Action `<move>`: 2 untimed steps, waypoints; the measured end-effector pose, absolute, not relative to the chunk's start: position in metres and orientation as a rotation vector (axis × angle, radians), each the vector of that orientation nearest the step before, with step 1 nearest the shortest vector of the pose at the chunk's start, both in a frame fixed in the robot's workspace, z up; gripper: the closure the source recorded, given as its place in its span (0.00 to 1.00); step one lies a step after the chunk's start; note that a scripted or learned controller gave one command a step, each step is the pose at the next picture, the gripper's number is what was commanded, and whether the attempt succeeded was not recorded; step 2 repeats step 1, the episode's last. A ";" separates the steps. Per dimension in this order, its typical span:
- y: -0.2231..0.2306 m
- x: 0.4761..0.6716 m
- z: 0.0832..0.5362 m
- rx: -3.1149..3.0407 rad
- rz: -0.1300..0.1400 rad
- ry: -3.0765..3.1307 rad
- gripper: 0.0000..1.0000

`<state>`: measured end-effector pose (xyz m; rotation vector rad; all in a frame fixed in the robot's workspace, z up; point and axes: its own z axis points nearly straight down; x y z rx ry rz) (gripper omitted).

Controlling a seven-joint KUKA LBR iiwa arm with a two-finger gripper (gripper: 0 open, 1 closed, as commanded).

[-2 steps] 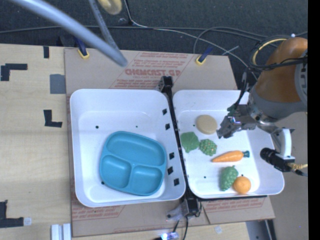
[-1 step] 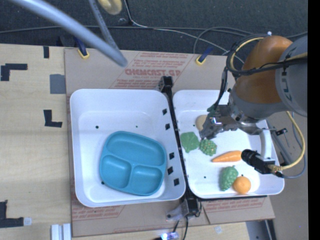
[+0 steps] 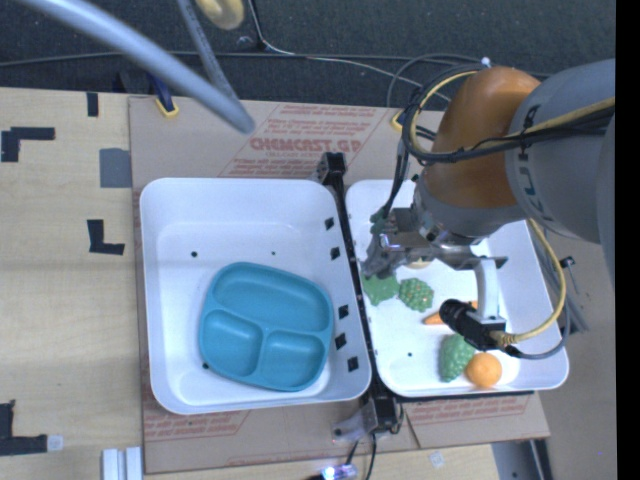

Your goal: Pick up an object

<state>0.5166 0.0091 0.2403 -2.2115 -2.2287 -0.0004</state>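
Jaws over right bin, green toy just below; grip state unclear.

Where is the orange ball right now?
The orange ball lies in the right bin, near its front right corner, touching a green toy on its left.

Wood bench w/ cardboard sheet; dark floor behind.

You see a blue divided tray in a white bin, green toys, and an orange ball.
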 end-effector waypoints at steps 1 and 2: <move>0.061 0.513 0.242 -2.212 0.001 -2.228 1.00; 0.061 0.513 0.242 -2.212 0.001 -2.228 1.00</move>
